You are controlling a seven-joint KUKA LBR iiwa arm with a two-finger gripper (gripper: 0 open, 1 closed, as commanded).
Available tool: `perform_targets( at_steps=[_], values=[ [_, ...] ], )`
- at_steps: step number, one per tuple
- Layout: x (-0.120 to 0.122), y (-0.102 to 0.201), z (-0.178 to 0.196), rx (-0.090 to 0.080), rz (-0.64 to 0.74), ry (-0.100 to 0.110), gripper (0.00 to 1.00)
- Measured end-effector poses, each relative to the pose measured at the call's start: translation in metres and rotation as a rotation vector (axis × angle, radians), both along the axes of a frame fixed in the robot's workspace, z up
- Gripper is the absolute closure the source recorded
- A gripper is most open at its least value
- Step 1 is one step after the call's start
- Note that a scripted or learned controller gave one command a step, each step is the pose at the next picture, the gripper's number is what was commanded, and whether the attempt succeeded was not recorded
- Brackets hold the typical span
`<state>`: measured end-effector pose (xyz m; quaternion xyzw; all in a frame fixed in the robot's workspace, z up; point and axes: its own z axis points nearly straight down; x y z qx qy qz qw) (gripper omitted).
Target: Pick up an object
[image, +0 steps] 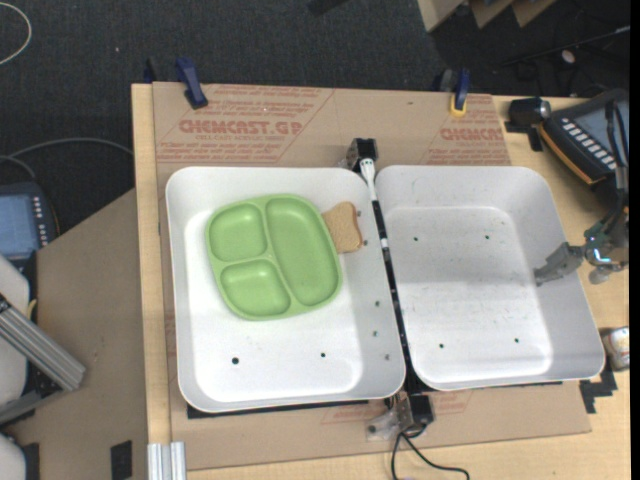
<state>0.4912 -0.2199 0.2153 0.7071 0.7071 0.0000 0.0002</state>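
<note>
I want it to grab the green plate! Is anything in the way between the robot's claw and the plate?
Partly. The gripper sits at the right bin's right edge; the green plate lies in the left bin. Between them are the bins' rims and the tan block touching the plate's right edge.

A green plate [273, 258] with three sections is lying flat in the left bin [200, 368], toward the back. A small tan flat piece [344, 227] is lying just beside its right edge, touching it.
</note>
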Motion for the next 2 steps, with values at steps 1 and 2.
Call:
perform_targets(
  at_steps=[1,2],
  values=[
    [0.001,0.000,0.011,-0.002,0.000,-0.004,1.00],
    [0.036,0.009,0.247,-0.009,0.004,-0.022,1.00]
  ],
)
